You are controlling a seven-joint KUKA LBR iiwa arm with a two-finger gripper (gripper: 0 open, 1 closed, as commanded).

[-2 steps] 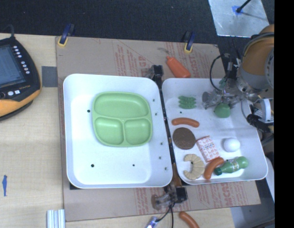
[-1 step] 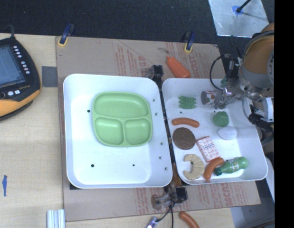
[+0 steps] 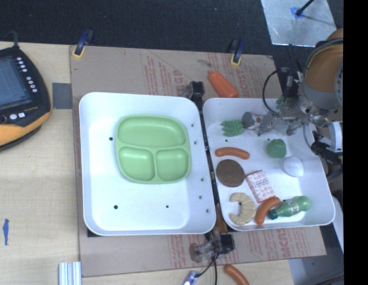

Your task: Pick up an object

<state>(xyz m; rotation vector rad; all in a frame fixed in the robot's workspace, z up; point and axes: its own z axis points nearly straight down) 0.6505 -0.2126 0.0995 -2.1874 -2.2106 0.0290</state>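
Camera view puts our pincer (image 3: 283, 123) low over the right bin (image 3: 329, 183); we cannot tell its state. Just beside it sits the green ball (image 3: 276, 148), probably light, smooth, slippery; we would grip across its middle.

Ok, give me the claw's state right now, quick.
Claw: low over the right bin, near its back edge, between the green leafy toy and the green ball; open or shut cannot be told.
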